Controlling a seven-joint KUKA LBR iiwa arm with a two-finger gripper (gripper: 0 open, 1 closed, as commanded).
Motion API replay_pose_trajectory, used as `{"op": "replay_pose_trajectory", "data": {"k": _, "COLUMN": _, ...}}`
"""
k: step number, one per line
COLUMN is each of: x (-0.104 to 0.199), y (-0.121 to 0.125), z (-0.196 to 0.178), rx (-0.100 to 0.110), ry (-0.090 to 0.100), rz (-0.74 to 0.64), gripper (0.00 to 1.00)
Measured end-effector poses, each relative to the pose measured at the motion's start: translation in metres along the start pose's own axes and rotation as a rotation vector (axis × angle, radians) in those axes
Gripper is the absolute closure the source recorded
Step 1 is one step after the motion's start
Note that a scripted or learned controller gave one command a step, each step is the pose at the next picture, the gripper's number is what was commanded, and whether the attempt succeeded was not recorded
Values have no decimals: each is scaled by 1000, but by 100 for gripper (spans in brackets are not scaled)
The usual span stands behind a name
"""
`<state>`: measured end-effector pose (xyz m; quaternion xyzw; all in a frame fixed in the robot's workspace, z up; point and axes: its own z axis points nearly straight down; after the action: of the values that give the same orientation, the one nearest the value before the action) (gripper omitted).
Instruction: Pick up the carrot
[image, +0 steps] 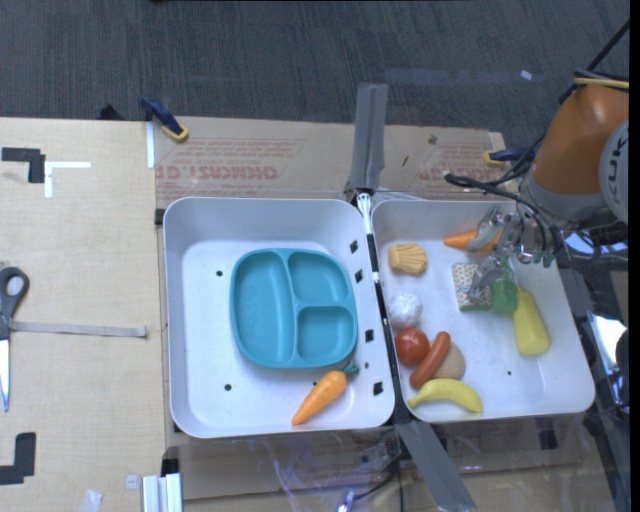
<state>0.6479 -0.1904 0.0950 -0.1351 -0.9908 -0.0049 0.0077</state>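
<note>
- Carrot (322, 396) lies in the left bin (190, 330), near its front edge, just beside the teal divided plate (293, 306).
- Gripper (497, 262) hangs low in the right bin (560, 385), over a green item (501, 297); its state cannot be told.
- A second small carrot piece (459, 240), a banana (447, 397), a tomato (411, 346) share that bin.

Carrot (320, 396) lies before plate (294, 307) in left bin (190, 330).
</note>
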Motion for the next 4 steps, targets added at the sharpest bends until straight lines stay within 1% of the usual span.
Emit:
{"op": "replay_pose_trajectory", "data": {"k": 1, "x": -7, "y": -20, "z": -2, "rx": -1, "ry": 11, "rz": 188, "gripper": 0}}
{"op": "replay_pose_trajectory", "data": {"k": 2, "x": -9, "y": -29, "z": -40, "rx": 5, "ry": -21, "rz": 341, "gripper": 0}}
{"op": "replay_pose_trajectory", "data": {"k": 3, "x": -8, "y": -23, "z": 0, "rx": 0, "ry": 0, "rz": 459, "gripper": 0}}
{"op": "replay_pose_trajectory", "data": {"k": 4, "x": -6, "y": -30, "z": -103, "rx": 4, "ry": -25, "rz": 350, "gripper": 0}}
